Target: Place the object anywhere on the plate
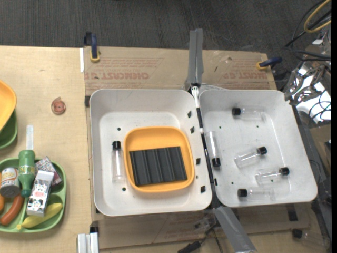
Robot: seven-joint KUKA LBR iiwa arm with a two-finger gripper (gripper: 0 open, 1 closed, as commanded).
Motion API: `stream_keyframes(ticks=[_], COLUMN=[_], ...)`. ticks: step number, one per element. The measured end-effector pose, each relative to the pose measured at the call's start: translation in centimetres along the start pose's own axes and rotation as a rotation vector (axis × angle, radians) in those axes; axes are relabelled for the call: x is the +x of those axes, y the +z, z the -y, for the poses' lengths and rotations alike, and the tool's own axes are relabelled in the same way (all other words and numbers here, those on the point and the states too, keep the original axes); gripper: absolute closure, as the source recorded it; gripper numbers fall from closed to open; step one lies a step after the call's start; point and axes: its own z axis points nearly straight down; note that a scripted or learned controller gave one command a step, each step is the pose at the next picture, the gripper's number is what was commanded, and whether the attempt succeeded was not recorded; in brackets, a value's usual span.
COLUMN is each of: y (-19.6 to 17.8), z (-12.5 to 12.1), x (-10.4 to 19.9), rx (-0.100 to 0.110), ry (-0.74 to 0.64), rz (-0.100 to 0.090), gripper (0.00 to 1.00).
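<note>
A dark ridged block (158,165) is seen lying flat on the orange plate (158,133), well inside the raised rim, so that it is kept from sliding off. If this block is taken as the task's thing, the placing is judged to be done already. The plate is set in the middle of the left bin (105,109), where a drop from above is easily made. Just beside the plate's left edge, on the bin floor and not on the plate, a clear vial with a black cap (117,161) is laid lengthwise; if that is the thing meant, it is judged to need only a short lift and a move to the right. In the right bin (297,141) five more capped vials are scattered: one near the far wall (247,112), one along the left wall (212,149), one in the middle (250,156), one toward the right (272,175) and one at the near wall (256,194). They are kept well apart, presumably so that each can be grasped singly. Being round and smooth, they are expected to roll when nudged. Both bins are rested on a sheet of cardboard (131,70), which is held to the bench by clamps (92,46). Off to the left a green tray of toy food (59,215) is left outside the work. The state of the gripper cannot be told from this view.
</note>
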Motion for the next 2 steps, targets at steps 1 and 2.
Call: stream_keyframes(ticks=[1,2], y=[-5.3,5.4], z=[0.9,-5.6], x=[-1.3,8.2], rx=[0.0,-0.006], ry=[-0.244,-0.459], rz=[0.001,-0.003], gripper=[1.0,1.0])
